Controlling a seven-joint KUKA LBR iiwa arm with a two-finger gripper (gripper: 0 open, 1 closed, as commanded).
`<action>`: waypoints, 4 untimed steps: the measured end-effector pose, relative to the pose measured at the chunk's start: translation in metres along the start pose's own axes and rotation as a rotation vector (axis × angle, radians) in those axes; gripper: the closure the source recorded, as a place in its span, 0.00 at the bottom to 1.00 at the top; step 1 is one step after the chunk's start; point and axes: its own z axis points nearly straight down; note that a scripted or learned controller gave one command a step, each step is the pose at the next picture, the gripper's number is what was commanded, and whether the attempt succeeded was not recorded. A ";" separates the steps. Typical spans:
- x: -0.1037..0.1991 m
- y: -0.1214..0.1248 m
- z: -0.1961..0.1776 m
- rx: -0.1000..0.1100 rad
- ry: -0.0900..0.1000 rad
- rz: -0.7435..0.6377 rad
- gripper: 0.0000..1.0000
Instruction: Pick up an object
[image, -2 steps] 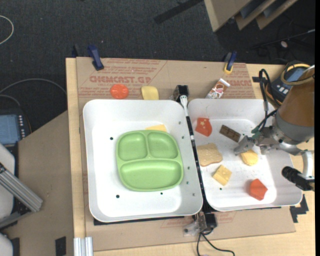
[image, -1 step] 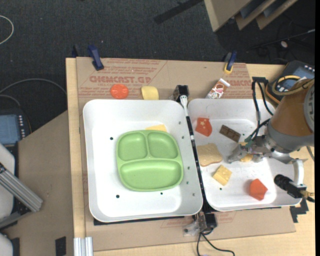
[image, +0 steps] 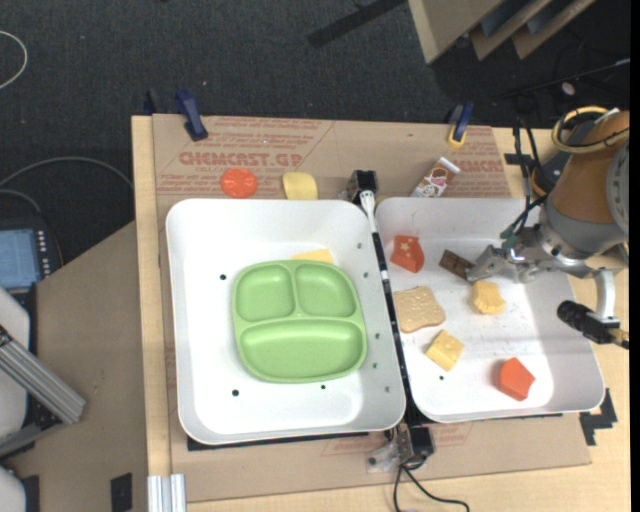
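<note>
The right bin (image: 560, 395) holds several toy foods: a red strawberry-like piece (image: 406, 253), a small brown piece (image: 456, 264), a slice of toast (image: 417, 308), a pale yellow lump (image: 488, 297), a yellow cheese wedge (image: 445, 350) and an orange-red block (image: 515, 378). My gripper (image: 494, 264) hangs low over the back of this bin, just right of the brown piece and just above the yellow lump. I see nothing clearly held in it.
The left bin (image: 200, 400) carries a green divided plate (image: 298, 320) with a yellow slice (image: 313, 257) tucked behind it. Beyond the bins lie an orange round piece (image: 238, 183), a yellow piece (image: 299, 186) and a small packet (image: 435, 180). Blue clamps (image: 190, 115) grip the board's far edge.
</note>
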 end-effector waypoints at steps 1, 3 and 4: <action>0.062 -0.070 0.000 0.015 0.009 0.001 0.00; 0.052 -0.049 0.001 0.015 0.009 0.002 0.00; 0.049 0.028 0.000 0.000 0.002 -0.001 0.00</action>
